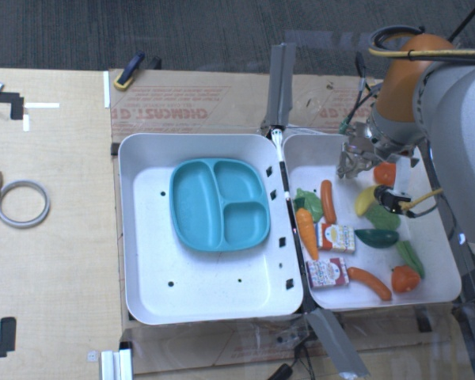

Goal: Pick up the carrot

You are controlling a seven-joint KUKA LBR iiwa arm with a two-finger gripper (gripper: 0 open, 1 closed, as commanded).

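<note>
Claw (350, 169) hangs over the far end of the right bin (443, 291), near its back wall; whether it is apart or together I cannot tell from this slant. Nothing is seen in its grip. Arm (443, 93) enters from the right, orange band just above the wrist.

Carrot (306, 233): orange, tapered, green top (307, 203) at its far end. It lies lengthwise against the left wall of the right bin, well apart from the claw, nearer the camera and to the left.

Step in hand, as I judge it: approach, grasp not yet made. To do it well, move left and toward the camera, centre over the carrot's thick middle, and set the closing line across its width. The wall on one side and the carton (336, 237) just beside the other leave little room, so a straight, vertical descent looks safest. Risk: the red sausage (328, 201) near the carrot's top is similar in shape and colour; easy to mistake.

Right bin also holds a second carton (327, 273), another sausage (370, 283), a banana (366, 199), a dark green vegetable (377, 238), a tomato (405, 278) and a red piece (385, 172) by the claw.

Left bin (142, 291) holds a blue divided plate (220, 204), nothing on it.
</note>
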